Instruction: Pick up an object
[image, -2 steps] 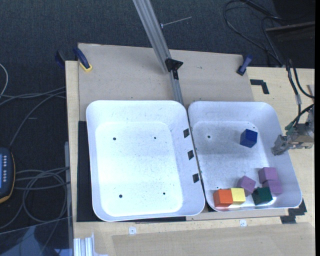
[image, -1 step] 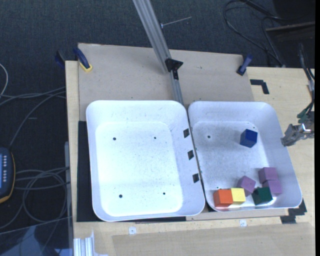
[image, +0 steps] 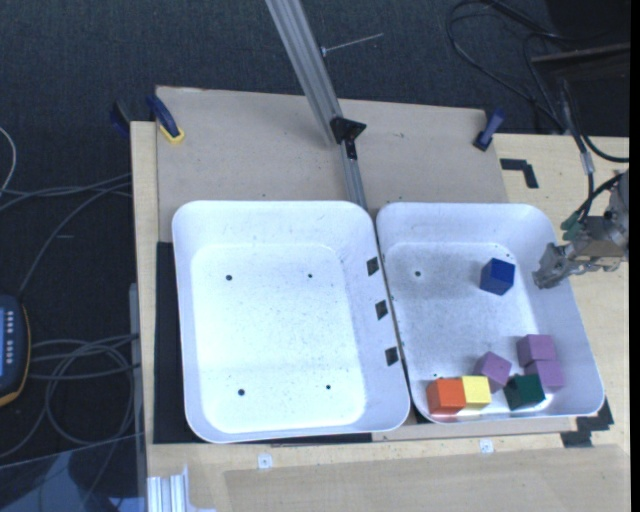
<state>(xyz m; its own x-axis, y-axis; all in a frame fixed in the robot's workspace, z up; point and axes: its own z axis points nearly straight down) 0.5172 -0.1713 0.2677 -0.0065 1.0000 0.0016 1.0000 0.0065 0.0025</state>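
A blue cube (image: 497, 275) lies in the upper part of the right bin (image: 440, 225). Along that bin's near edge sit an orange block (image: 446, 394), a yellow block (image: 476, 390), a dark green block (image: 523, 391) and purple blocks (image: 538, 350). My gripper (image: 552, 268) hangs at the right rim of the right bin, a short way right of the blue cube, with nothing seen between its fingers.
The left bin (image: 200, 240) stands beside the right one, joined by small black clips (image: 380, 308). A slanted metal pole (image: 318, 80) rises from the bench's back. Cables lie on the floor at the left, and blue clamps (image: 166, 120) hold the board's corners.
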